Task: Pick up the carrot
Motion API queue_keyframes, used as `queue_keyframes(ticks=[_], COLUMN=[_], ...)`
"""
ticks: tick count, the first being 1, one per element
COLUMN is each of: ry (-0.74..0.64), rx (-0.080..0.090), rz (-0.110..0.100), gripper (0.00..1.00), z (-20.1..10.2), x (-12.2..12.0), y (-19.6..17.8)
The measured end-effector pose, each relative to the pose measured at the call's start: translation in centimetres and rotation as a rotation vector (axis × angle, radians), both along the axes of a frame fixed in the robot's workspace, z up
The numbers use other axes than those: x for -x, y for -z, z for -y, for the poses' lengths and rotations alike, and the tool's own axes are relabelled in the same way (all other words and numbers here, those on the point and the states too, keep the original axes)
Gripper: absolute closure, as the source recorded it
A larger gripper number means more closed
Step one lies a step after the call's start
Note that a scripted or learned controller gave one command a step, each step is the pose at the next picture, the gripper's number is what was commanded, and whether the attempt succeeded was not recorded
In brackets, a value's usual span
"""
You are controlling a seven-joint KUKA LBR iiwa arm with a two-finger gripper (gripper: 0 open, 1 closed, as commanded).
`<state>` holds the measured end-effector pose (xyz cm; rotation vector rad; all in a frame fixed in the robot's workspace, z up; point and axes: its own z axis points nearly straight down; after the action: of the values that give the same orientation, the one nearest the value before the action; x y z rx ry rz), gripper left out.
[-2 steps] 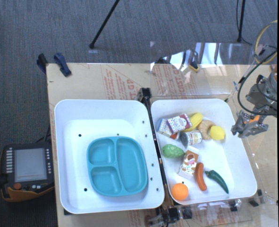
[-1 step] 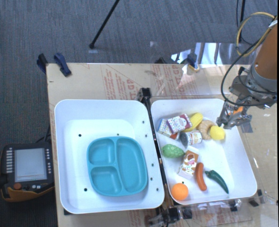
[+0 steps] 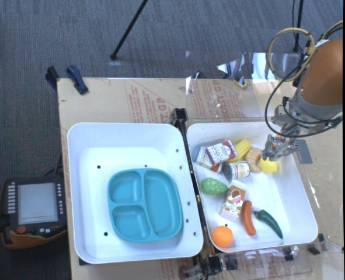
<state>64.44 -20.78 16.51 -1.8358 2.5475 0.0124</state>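
The carrot point(image 3: 248, 217) is a short orange-red stick lying lengthwise in the front part of the right bin point(image 3: 303, 182), between a small carton point(image 3: 234, 200) and a green chilli pepper point(image 3: 269, 222). My gripper point(image 3: 275, 148) hangs over the back right of that bin, just above a yellow lemon-like fruit point(image 3: 269, 166). It is well behind the carrot and apart from it. The arm's orange band point(image 3: 327, 72) shows at the upper right.
The right bin also holds two small cartons point(image 3: 218, 153), a yellow piece point(image 3: 242, 147), a tan piece point(image 3: 254, 156), a can point(image 3: 237, 170), a green vegetable point(image 3: 213, 186) and an orange point(image 3: 222, 237). A blue divided plate point(image 3: 144, 204) lies in the left bin point(image 3: 84, 150).
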Motion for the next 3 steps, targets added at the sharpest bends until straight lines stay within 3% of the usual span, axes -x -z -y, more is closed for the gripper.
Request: queue_keyframes(ticks=[1,2,3], ry=[0.001,0.003,-0.103], rx=[0.002,0.002,0.004], rz=[0.007,0.004,0.015], gripper=[1.0,0.0,0.0], z=[-6.8,-6.7,-1.9], x=[2.4,2.4,1.4], y=[-2.1,-2.0,5.5])
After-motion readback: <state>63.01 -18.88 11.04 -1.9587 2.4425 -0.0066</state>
